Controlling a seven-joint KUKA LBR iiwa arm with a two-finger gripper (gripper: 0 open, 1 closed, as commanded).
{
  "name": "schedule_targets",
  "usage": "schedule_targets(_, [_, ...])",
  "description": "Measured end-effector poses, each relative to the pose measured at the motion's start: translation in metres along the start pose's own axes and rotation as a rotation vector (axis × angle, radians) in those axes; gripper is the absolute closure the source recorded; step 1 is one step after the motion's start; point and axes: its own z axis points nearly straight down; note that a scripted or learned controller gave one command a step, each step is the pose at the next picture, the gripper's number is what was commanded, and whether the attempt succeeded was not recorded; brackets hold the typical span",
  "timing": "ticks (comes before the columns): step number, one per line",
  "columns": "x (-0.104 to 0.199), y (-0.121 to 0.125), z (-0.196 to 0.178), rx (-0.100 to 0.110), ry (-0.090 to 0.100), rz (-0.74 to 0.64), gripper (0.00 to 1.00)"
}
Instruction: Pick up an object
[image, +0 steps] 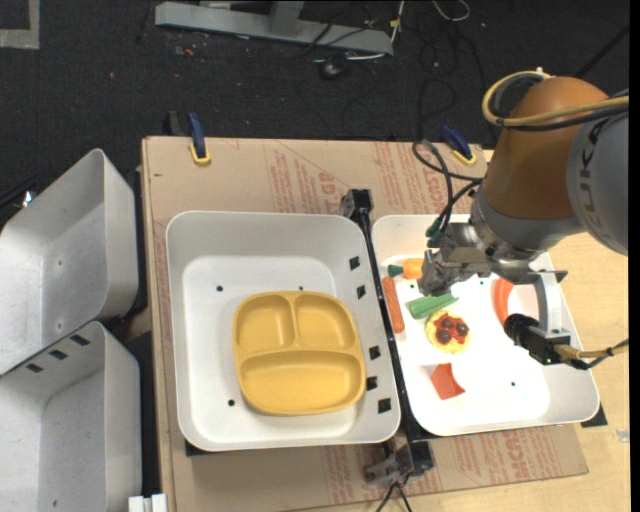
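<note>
The right bin (520, 405) holds several small toy foods: a green piece (433, 305), a yellow round piece with dark red dots (449, 331), a red wedge (446, 380), an orange stick (394, 304) by the left wall, a small orange bit (411, 268) and a red curved piece (501, 300). My gripper (436, 280) hangs over the upper left of this bin, right above the green piece. The wrist hides the fingertips.
The left bin (200, 400) carries a yellow divided tray (298, 352). Black clips (360, 205) sit along the wall between the bins. A black cable (545, 340) loops over the right bin. Grey tubs (60, 330) stand at far left.
</note>
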Motion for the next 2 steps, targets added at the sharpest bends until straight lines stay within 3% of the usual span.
schedule_targets(2, [0.111,0.01,-0.004,0.0,0.001,-0.001,1.0])
